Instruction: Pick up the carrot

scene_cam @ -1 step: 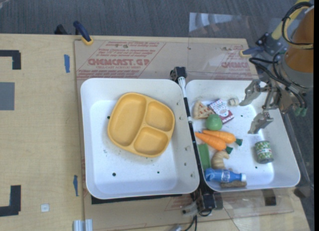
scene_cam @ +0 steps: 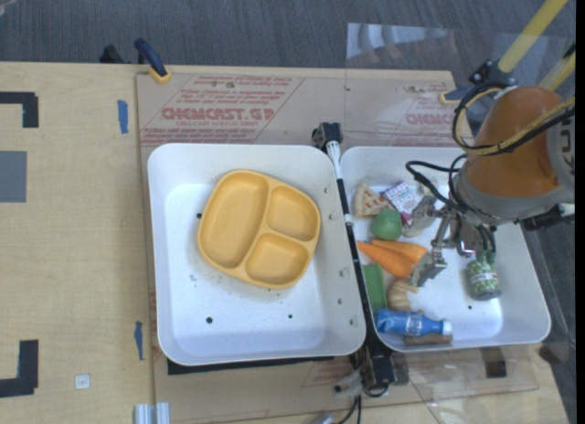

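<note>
Orange carrot [scene_cam: 395, 256] lies in the right bin [scene_cam: 526, 317] — pincer [scene_cam: 440, 250] just beside it.

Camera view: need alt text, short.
The grey arm's claw hangs over the right white bin, just right of the orange carrot lying among toy foods and a blue bottle. The left white bin holds a yellow three-section plate.

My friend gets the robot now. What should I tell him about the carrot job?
Gripper: low over the right bin, just right of the carrot; nothing visible between its fingers.
Carrot: lying in the right bin, beside the green ball and above the blue bottle.
Left bin: holds the yellow tray.
Done: arm is at the carrot.
Left: grab it and lift it.
</note>
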`<action>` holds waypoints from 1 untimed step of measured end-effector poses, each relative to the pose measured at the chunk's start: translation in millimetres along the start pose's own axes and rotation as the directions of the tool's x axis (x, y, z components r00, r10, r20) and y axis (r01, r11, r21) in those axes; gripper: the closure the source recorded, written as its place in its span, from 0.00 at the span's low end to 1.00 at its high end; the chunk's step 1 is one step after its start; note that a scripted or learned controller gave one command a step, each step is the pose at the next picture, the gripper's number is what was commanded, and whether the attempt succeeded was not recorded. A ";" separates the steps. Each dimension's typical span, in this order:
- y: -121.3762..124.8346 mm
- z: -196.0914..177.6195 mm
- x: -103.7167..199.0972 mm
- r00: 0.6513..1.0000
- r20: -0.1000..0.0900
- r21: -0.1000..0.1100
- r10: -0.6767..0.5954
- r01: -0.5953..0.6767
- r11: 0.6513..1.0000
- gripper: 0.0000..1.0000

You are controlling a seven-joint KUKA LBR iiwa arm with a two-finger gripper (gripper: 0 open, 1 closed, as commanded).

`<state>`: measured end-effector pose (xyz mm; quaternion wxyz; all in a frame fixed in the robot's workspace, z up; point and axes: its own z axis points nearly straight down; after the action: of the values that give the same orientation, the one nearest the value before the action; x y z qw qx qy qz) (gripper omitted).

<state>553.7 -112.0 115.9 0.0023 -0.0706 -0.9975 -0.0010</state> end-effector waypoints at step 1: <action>16.4 25.7 -8.2 0.986 0.014 -0.001 0.166 -0.166 0.986 0.00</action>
<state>564.0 -96.8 90.2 -0.0046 -0.1533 -0.9882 0.0000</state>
